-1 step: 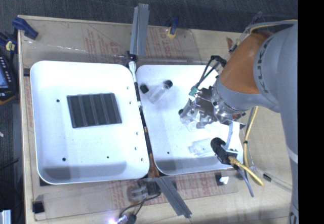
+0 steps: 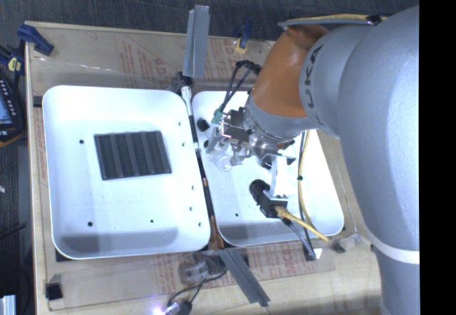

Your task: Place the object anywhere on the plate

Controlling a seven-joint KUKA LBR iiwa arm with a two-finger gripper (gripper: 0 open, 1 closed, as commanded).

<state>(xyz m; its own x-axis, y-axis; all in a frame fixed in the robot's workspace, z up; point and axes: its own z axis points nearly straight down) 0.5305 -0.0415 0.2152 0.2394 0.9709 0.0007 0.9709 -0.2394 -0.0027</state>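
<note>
A dark grey ribbed plate (image 2: 132, 155) lies flat in the left bin (image 2: 71, 235), a little above its middle. The gripper (image 2: 222, 150) hangs low over the upper left part of the right bin (image 2: 320, 224), close to the wall between the bins. The grey arm with its orange band (image 2: 285, 71) covers much of that bin. A small pale, glassy shape (image 2: 226, 159) shows at the gripper's tip; I cannot tell whether it is the object or part of the gripper.
A black connector (image 2: 262, 199) with a yellow cable (image 2: 306, 229) hangs from the wrist over the right bin's floor. Metal rails (image 2: 196, 39) stand at the bench's back and front. Blue clamps (image 2: 32, 37) sit at the far left corner.
</note>
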